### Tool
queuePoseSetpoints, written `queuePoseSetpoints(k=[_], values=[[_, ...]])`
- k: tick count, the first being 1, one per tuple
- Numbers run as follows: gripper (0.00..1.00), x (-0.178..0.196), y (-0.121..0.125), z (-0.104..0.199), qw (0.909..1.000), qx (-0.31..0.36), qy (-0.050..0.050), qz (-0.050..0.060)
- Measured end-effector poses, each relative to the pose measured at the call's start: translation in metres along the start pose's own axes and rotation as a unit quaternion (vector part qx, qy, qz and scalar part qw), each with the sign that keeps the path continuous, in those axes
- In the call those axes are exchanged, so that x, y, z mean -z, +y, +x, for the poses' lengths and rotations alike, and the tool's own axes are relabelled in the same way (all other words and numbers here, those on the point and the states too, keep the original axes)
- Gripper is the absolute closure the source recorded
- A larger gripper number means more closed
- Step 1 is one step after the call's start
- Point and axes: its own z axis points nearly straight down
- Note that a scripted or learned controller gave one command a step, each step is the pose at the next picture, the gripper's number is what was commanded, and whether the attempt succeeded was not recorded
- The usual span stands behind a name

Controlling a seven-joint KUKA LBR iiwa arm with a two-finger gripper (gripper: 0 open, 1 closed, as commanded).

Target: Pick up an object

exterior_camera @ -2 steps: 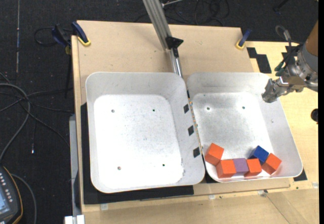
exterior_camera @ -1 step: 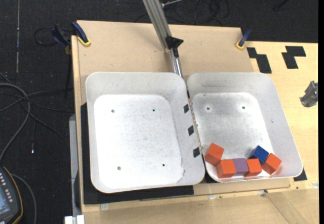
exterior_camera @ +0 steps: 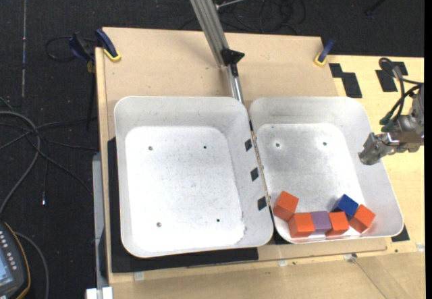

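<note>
Several small blocks lie along the near edge of the right bin (exterior_camera: 307,115). An orange block (exterior_camera: 285,205) sits furthest left, then an orange block (exterior_camera: 302,224), a purple block (exterior_camera: 320,222) and an orange block (exterior_camera: 338,223). A blue block (exterior_camera: 347,205) rests behind them, with one more orange block (exterior_camera: 362,218) at the right end. My gripper (exterior_camera: 372,150) hangs at the right rim of that bin, above and to the right of the blocks, with nothing seen between it and them.
The left bin (exterior_camera: 182,173) lies beside the right one on the wooden bench (exterior_camera: 175,65). A slanted metal pole (exterior_camera: 206,11) crosses the back. Clamps (exterior_camera: 108,46) mark the far bench corners. Black tape patches (exterior_camera: 347,80) sit at the right.
</note>
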Motion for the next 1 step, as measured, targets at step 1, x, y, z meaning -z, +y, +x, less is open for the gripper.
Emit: queuePoseSetpoints(k=[1], values=[[1.0,-0.0756,0.004,0.0781,1.0,0.001,0.001,0.001]])
